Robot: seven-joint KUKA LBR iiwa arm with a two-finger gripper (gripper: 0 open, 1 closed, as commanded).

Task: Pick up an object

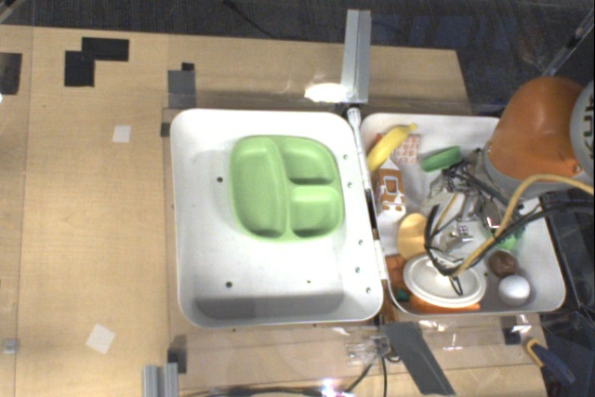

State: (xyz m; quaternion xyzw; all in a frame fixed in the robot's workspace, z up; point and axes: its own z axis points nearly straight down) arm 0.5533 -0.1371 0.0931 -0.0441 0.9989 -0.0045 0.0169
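Observation:
My gripper (457, 232) hangs low over the middle of the right bin (548, 297), wrapped in black and yellow cables. Under and around it lie several small objects: a banana (388, 147) at the back left, a green piece (439, 158) beside it, a printed small box (390, 189), a yellow rounded object (412, 234), a white bowl with an orange rim (443, 285), a brown ball (505, 263) and a white ball (514, 289). The cables and wrist hide what lies directly beneath the gripper.
The left bin (200, 228) holds a green divided tray (284, 186). The arm's orange band (539, 130) looms over the right bin's back right corner. A metal post (357, 56) stands behind the wall between the bins. Wooden bench (84, 228) extends to the left.

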